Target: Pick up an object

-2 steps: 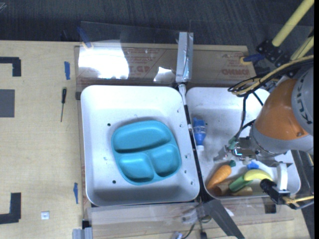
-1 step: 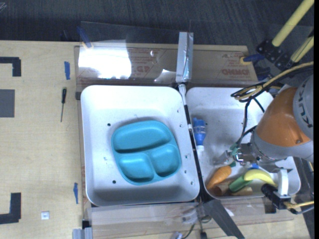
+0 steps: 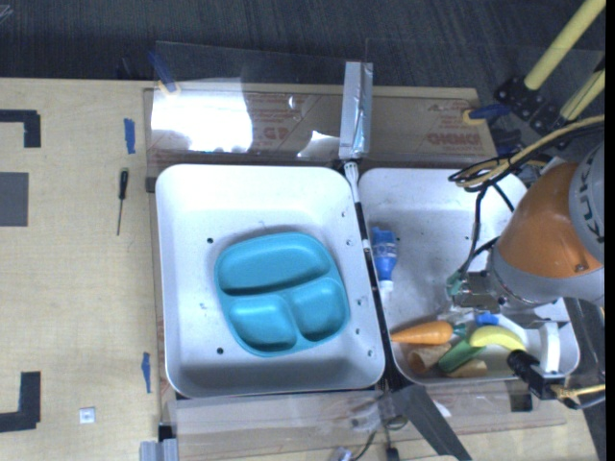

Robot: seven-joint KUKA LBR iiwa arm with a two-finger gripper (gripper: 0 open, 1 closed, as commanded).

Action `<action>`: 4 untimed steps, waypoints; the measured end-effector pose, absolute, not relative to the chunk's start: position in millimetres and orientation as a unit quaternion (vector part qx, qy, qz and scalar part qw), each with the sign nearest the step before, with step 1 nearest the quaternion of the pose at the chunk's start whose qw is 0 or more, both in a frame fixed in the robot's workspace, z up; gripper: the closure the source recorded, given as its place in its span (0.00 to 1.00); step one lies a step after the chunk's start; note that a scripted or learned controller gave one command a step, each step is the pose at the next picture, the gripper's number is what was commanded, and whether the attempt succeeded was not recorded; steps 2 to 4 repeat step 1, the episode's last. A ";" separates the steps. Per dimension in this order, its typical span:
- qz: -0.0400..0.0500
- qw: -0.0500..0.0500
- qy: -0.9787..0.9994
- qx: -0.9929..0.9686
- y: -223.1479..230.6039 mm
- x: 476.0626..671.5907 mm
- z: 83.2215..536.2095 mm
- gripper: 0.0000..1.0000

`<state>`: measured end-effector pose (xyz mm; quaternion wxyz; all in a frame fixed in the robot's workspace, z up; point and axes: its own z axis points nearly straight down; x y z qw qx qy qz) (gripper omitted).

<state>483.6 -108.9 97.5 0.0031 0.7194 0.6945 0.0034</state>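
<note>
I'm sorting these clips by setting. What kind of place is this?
Probably a robotics lab bench set up for grasping trials: two white bins sit side by side on a plywood bench, toy food like a carrot and banana serves as targets, and cables hang nearby.

Grey arm (image 3: 553,248) entering from right, orange-banded wrist bent down, gripper (image 3: 478,307) lowered

Two white bins (image 3: 183,200), one blue tray (image 3: 281,291), one carrot (image 3: 423,333), one banana (image 3: 498,337).
</note>
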 end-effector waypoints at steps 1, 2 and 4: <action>0.001 0.002 0.696 0.718 -158.0 557.8 144.4 1.00; 0.001 0.002 0.696 0.718 -158.0 557.8 144.4 1.00; 0.001 0.002 0.696 0.718 -158.0 557.8 144.4 1.00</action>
